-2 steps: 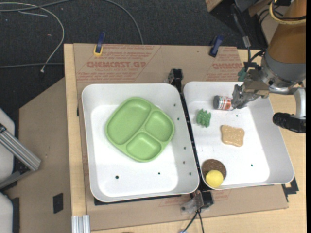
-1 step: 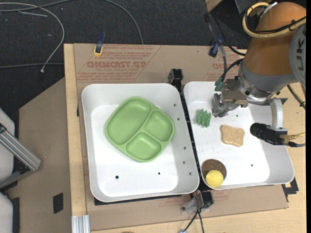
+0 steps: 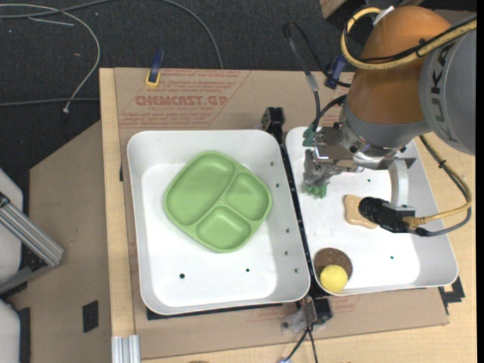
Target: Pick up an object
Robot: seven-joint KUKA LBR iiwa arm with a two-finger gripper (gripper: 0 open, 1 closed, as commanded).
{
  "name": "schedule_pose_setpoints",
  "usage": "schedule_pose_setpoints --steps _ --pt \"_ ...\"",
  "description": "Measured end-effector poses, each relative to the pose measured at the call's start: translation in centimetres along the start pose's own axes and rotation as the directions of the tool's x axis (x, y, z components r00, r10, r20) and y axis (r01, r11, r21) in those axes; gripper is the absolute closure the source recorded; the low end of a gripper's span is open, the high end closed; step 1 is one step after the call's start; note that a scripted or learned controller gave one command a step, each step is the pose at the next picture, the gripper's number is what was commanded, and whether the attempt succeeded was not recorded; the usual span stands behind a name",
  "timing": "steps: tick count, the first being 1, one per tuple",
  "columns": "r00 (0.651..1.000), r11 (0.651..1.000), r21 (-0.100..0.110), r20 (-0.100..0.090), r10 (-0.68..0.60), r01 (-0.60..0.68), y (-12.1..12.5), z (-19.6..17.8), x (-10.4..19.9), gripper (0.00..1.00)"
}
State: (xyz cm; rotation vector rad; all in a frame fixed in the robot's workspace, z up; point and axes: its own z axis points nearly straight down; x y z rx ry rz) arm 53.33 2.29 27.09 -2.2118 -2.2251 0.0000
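My gripper (image 3: 317, 181) reaches down into the right bin (image 3: 423, 267) near its upper left corner. A small dark green object (image 3: 318, 191) sits right at the gripper's lower end, touching it; whether it is held is unclear. A tan, flat object (image 3: 353, 209) lies just to the right of it on the bin floor. Near the bin's front left corner, a yellow ball (image 3: 333, 278) rests against a brown disc (image 3: 333, 261).
A light green divided plate (image 3: 218, 200) lies in the left bin (image 3: 151, 271). The arm's orange and grey body (image 3: 393, 66) hangs over the right bin's back half. A black fitting with a yellow cable (image 3: 384, 215) sits beside the tan object.
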Motion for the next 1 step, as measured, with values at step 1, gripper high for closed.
schedule_pose_setpoints --steps 1 --pt "1.0 1.0 0.001 0.0 0.0 0.0 -0.31 0.61 5.25 1.0"
